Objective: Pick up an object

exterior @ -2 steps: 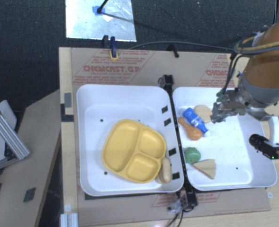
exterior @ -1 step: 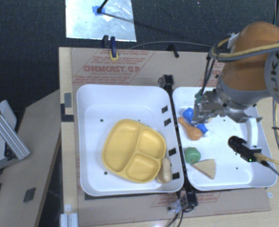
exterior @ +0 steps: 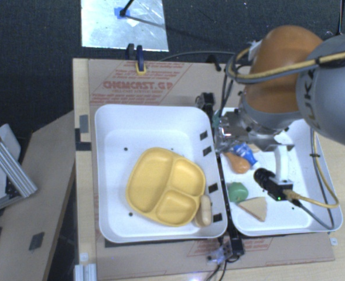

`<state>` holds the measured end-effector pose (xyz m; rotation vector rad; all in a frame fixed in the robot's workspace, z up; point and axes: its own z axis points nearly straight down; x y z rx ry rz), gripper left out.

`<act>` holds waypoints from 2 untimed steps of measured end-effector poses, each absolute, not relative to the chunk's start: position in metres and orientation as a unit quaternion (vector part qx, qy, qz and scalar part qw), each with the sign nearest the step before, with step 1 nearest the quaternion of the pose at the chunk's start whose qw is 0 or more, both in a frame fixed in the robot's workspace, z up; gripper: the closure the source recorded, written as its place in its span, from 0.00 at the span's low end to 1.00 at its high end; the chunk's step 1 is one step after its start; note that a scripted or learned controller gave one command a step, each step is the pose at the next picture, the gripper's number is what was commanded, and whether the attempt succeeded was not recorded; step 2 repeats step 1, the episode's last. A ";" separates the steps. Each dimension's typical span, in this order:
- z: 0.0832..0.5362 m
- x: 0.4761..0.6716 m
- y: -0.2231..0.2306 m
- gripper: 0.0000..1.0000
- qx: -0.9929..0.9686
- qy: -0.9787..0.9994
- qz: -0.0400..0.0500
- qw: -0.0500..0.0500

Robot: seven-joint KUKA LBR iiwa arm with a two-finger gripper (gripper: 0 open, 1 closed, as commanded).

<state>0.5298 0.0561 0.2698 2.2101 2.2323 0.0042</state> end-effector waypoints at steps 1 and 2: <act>0.246 0.523 0.104 1.00 0.704 0.710 0.000 -0.001; 0.246 0.523 0.104 1.00 0.704 0.710 0.000 -0.001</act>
